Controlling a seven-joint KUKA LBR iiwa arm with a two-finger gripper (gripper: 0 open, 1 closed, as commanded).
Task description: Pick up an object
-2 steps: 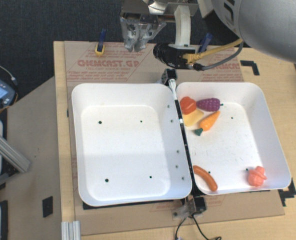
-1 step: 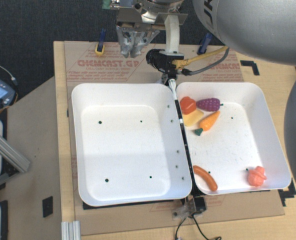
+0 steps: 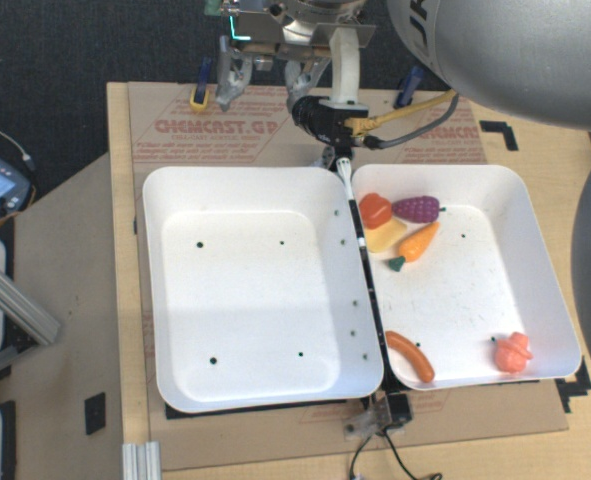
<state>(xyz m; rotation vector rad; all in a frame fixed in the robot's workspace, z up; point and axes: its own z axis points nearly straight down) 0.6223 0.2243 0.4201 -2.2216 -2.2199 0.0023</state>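
The gripper (image 3: 260,78) hangs high above the far edge of the bench, beyond both bins, and its two fingers (image 3: 229,80) are spread apart with nothing between them. No object is picked yet, so the step in hand seems to be the approach toward a target. All the objects lie in the right bin (image 3: 535,228), which is below the gripper and to its right in the camera view, nearer to the viewer; the left bin (image 3: 165,268) sits directly in front of the gripper. The closest group to the gripper is a tight cluster near the inner wall of the right bin: a red-orange toy tomato (image 3: 375,209), a yellow piece (image 3: 383,235) under it, a purple toy grape bunch (image 3: 416,208) and a toy carrot (image 3: 417,243), all touching or just beside each other. Farther from the gripper, at the near edge, a toy sausage (image 3: 411,355) and a pink toy (image 3: 513,352) lie well apart from the others. To do this step well, a good choice is probably one of these lonely objects, because the open fingers can go down on both sides without pushing a neighbour. The sausage lies near the bin rim, so the fingers should probably close across its narrow width.
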